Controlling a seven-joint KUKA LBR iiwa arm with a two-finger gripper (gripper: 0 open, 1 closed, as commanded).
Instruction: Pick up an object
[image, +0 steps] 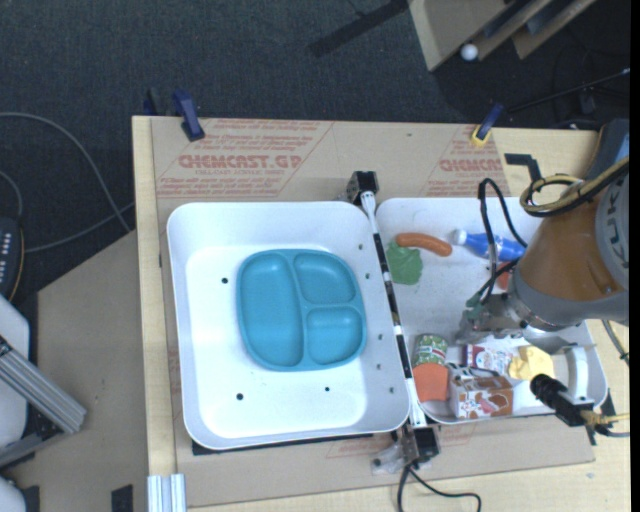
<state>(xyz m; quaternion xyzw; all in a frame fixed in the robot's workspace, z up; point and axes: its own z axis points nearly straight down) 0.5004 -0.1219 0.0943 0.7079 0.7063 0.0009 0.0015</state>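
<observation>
A blue divided plate (300, 308) is seen lying flat in the middle of the left white bin (200, 400), its single long compartment at 9 o'clock and its two smaller ones at 3 o'clock. The bin is set on a brown board (240, 160) printed with red lettering. Two clamps are fixed to the board's far edge: a blue one (186, 113) at 11 o'clock, and what appears to be a blue-and-yellow one (487, 124) at 1 o'clock. Dark carpet (250, 50) is visible beyond.

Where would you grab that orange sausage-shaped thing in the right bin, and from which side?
Grip the orange sausage across its narrow middle, coming straight down from above. It lies flat, long and thin, near the bin's far wall, with the green piece close beside it, so a sideways approach looks cramped.
</observation>
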